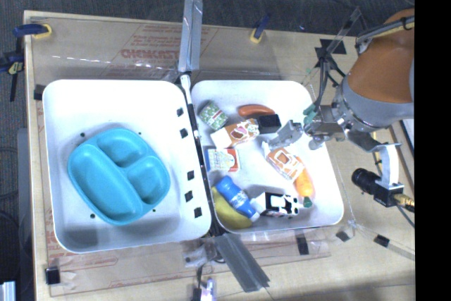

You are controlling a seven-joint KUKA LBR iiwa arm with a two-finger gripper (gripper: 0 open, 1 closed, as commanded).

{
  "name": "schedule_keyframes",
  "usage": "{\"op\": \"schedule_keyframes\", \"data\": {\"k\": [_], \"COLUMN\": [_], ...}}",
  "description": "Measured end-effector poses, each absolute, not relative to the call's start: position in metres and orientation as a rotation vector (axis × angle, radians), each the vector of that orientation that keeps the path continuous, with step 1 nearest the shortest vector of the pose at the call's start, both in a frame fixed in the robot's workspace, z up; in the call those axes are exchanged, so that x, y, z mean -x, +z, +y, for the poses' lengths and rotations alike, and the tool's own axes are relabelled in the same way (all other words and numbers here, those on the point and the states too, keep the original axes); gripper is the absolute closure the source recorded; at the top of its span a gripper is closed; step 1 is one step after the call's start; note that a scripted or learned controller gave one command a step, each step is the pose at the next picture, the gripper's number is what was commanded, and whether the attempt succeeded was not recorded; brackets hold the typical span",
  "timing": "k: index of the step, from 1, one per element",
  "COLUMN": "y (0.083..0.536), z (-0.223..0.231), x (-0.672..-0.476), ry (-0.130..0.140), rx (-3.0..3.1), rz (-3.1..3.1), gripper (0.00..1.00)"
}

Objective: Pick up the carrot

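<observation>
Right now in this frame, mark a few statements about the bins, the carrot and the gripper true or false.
1. The carrot lies in the right bin. True.
2. The gripper holds the carrot. False: the carrot lies in the bin near its right wall, apart from the gripper, which is above the middle of that bin.
3. The blue divided tray sits in the left bin. True.
4. The banana lies in the left bin. False: it lies at the front of the right bin, partly under the blue bottle.
5. The sausage lies near the right bin's back wall. True.
</observation>
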State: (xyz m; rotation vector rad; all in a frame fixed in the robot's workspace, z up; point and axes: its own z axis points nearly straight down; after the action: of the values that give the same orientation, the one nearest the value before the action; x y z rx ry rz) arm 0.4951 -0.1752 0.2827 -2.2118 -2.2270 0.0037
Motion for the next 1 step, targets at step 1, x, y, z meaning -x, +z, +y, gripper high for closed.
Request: {"op": "schedule_keyframes", "data": {"k": [1], "y": [0.2339], "z": [-0.2100], "x": [-0.4766], "ry": [0.004], "rx": [2.243], "rz": [-2.196], "gripper": [0.00]}}
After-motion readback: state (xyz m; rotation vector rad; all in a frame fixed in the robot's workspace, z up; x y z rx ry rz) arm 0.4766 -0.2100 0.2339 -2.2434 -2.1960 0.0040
